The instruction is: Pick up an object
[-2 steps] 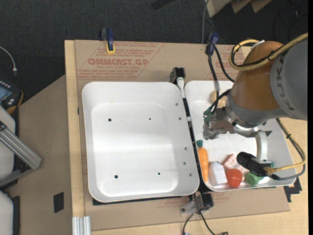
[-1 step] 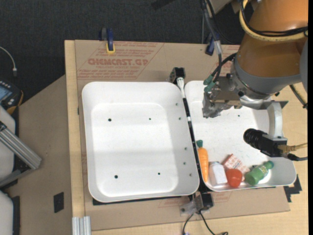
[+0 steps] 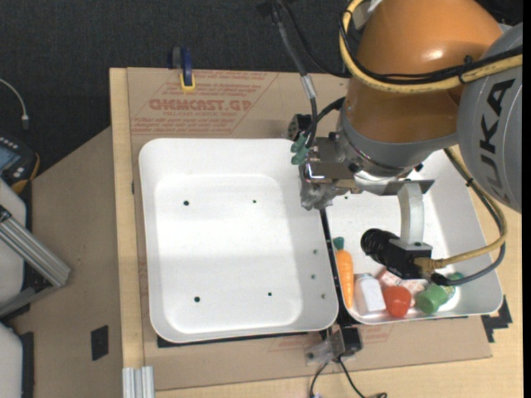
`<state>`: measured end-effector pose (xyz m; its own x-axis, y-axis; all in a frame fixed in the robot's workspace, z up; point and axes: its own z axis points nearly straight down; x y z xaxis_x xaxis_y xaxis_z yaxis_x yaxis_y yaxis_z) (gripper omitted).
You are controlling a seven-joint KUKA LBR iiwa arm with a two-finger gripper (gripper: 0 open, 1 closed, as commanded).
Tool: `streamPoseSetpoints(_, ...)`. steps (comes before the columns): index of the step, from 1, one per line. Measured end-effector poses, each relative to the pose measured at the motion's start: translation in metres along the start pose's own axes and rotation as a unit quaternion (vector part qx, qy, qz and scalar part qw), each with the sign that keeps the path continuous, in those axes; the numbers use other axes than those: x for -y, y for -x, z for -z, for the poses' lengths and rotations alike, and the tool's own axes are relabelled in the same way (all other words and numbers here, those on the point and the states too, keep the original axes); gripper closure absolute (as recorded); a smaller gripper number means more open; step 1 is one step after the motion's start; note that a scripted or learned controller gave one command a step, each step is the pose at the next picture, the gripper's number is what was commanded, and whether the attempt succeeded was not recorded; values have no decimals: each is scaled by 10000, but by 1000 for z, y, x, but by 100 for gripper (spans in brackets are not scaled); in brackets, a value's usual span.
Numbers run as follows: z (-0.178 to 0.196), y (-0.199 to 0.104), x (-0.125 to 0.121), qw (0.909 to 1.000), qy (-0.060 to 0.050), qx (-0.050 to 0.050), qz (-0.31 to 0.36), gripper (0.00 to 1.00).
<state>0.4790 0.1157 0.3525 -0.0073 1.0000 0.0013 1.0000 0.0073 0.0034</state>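
The brown bench (image 3: 124,222) carries a left bin (image 3: 224,247) and a right bin (image 3: 466,215) containing a carrot (image 3: 344,270). Dark floor (image 3: 83,23) surrounds the bench. The state of the end effector (image 3: 319,187) cannot be told.

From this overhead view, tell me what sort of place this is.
Probably a robotics lab test bench: a grey-and-orange arm hangs over a white left bin and right bin, the latter holding a toy carrot.
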Motion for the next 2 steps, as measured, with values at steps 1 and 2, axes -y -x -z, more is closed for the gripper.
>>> streamPoseSetpoints(1, -60, -50, -112, 10000, 3, 8, -12, 100)
streamPoseSetpoints(2, -33, -83, -36, 10000, -35, -7, 0, 100)
